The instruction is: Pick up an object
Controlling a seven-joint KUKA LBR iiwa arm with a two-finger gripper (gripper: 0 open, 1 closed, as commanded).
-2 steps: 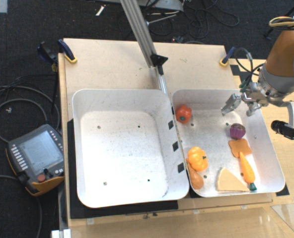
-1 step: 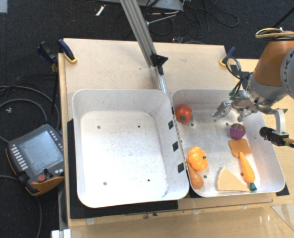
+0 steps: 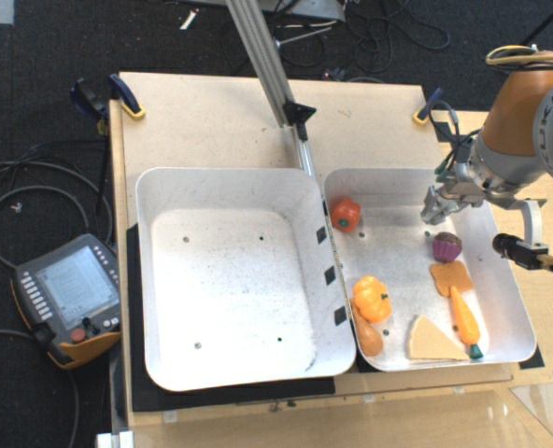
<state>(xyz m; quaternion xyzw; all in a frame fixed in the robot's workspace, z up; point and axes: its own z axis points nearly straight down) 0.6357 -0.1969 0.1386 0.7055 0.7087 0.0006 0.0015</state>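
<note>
White plastic: two shallow bins on the desk (image 3: 220,129); left bin (image 3: 230,194) at 9 o'clock, right bin (image 3: 389,180) at 3 o'clock with all the candidate items.
Gripper: gripper (image 3: 435,208) hangs over the right bin's 1 o'clock corner, just above the purple item.
Fingers: cannot tell how wide they stand; tips are small and blurred against the bin floor. Nothing visible between them.
Nearest target: purple round item (image 3: 447,246), at roughly 5 o'clock from the gripper, near but apart from it.
Step in hand: judged as lining up for descent on one item.
How to do it well: centre over the purple item before dropping; approach straight down; keep clear of the right wall. It looks round, so it may roll out if pinched off-centre. The orange slab (image 3: 450,276) lies just beside it at 6 o'clock; avoid clipping that.
Easier alternative: red tomato-like item (image 3: 346,215) sits alone at 9 o'clock from the gripper, well apart from neighbours.
Count, right bin: 1 red round, 1 purple round, 1 small orange pumpkin (image 3: 371,299), 1 brown elongated piece (image 3: 368,336) touching the pumpkin, 1 pale wedge (image 3: 435,340), 1 carrot (image 3: 464,319), 1 orange slab. Seven total, probably.
Count, bins: 2.
</note>
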